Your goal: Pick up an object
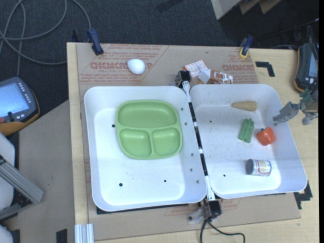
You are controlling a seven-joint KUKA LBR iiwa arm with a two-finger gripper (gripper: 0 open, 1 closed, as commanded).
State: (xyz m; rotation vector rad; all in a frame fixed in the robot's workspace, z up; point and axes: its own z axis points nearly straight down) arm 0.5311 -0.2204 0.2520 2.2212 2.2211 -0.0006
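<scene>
Pincer hangs at the right bin's far edge, jaws apart, empty, nearest the orange piece. Can and green block lie apart, each graspable alone.

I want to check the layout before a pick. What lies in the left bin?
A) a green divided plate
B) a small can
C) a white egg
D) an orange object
A: the green divided plate rests in the left bin; the small can lies in the right bin.

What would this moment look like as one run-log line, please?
gripper: open, right bin's right rim | held: nothing | nearest: red object
</scene>
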